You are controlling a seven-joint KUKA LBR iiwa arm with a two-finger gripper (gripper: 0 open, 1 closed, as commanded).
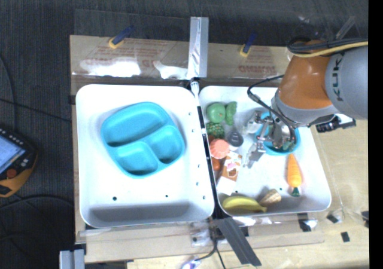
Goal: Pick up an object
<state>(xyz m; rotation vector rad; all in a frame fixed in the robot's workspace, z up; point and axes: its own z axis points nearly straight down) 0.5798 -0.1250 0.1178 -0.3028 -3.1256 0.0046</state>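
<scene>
Upright-ish, carrot [293, 172] runs top-bottom, green end down; jaws [261, 136] state unclear, w/ nothing visibly held.

Even overhead light, bright white bins [90, 202] slightly washed out, soft shadows, mild overall blur

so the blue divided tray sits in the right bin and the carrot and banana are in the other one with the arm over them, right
Not quite: the camera view shows the blue divided tray in the left bin, not the right. The carrot and banana do lie in the other bin, with the arm over it.
</scene>
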